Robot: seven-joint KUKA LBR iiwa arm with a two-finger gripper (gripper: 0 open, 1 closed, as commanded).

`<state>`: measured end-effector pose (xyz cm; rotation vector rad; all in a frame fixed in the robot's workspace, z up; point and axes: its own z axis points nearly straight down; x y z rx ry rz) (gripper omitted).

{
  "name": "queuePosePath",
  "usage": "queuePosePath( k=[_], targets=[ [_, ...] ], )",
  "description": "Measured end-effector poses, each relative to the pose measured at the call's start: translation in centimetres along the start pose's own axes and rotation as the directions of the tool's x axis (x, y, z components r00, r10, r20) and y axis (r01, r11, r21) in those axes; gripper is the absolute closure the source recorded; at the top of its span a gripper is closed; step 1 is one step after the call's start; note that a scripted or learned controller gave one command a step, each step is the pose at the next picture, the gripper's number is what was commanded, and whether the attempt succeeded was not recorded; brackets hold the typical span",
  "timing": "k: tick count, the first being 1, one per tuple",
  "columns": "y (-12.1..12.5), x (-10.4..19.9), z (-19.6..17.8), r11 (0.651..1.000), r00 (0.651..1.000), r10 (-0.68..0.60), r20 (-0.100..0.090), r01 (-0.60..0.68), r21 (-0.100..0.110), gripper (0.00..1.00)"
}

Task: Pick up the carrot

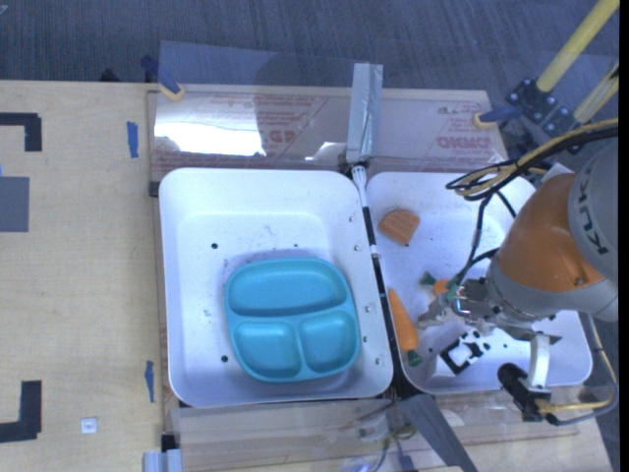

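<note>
1. Tool [454,313] hangs low inside the right bin [432,205]; whether it is open or closed cannot be told.
2. Orange carrot [401,321] lies along that bin's left wall, just left of the tool.
3. Blue divided tray [292,317] sits in the left bin [197,214].

You've got one fixed camera, mounted above the bench and looking down at a slant. It frames both white bins side by side: the left bin [187,214] sits near the middle of the frame, the right bin [447,219] lies toward the right edge. The far side of the bench is at the top of your picture, with dark floor [295,8] beyond it; the near edge runs along the bottom. The wooden benchtop [79,264] fills your left. The arm [550,244] enters from your right, close under the lens.
</note>
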<state>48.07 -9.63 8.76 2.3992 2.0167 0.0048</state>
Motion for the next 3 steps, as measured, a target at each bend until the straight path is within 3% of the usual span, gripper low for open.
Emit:
queuePosePath(
  k=[1, 2, 3],
  targets=[
    [7.2, -0.5, 0.1, 0.991, 0.991, -0.132, -0.002, 0.132, 0.002, 0.00],
    [7.3, -0.5, -1.0, 0.991, 0.991, -0.132, -0.001, 0.132, -0.001, 1.00],
    [3.6, 2.6, -11.2, 0.999, 0.999, 0.054, -0.002, -0.054, 0.006, 1.00]
  ],
)
